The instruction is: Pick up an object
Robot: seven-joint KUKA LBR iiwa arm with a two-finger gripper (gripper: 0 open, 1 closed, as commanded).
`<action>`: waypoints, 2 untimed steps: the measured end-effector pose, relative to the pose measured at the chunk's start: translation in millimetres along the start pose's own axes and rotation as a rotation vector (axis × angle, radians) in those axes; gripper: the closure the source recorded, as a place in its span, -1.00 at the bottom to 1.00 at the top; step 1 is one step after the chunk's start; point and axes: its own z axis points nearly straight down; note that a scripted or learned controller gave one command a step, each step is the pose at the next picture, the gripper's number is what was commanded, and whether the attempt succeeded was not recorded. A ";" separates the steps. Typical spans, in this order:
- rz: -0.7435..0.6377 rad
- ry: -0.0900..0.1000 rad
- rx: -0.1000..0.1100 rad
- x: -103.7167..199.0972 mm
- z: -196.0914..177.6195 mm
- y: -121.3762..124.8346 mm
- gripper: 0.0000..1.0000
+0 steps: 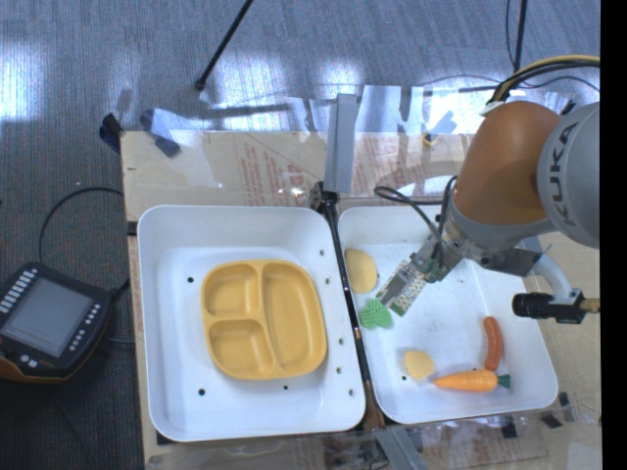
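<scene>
Camera view looks down at a slant on a counter (pixel 235 169) that carries two shallow white bins side by side. At the centre of the left bin (pixel 162 262) lies a yellow compartment tray (pixel 263 318) with three wells, flat on the bin floor. From the three o'clock side a grey arm (pixel 549 179) with an orange band reaches over the right bin (pixel 534 365), its wrist slanting down toward eight o'clock. Its claw (pixel 392 300) ends low near the right bin's left wall, its tip just beside or touching a small green toy (pixel 373 313) lying on the bin floor; whether the fingers are spread or pressed together cannot be told, and the green toy does not show between them. At twelve o'clock from the green toy, against the same wall, rests a pale yellow rounded toy (pixel 361 269). Toward five o'clock, well apart from the claw, lie a smaller pale yellow piece (pixel 418 363), an orange toy carrot (pixel 467 381) with a green end lying flat just beside it, and a red sausage-shaped toy (pixel 493 342) above the carrot. Off the counter at nine o'clock, a teach pendant (pixel 49 321) sits on the floor.
</scene>
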 end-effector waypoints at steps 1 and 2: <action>0.004 0.000 0.003 -1.7 1.0 -2.3 -1.00; 0.004 0.000 0.003 -1.7 1.0 -2.3 -1.00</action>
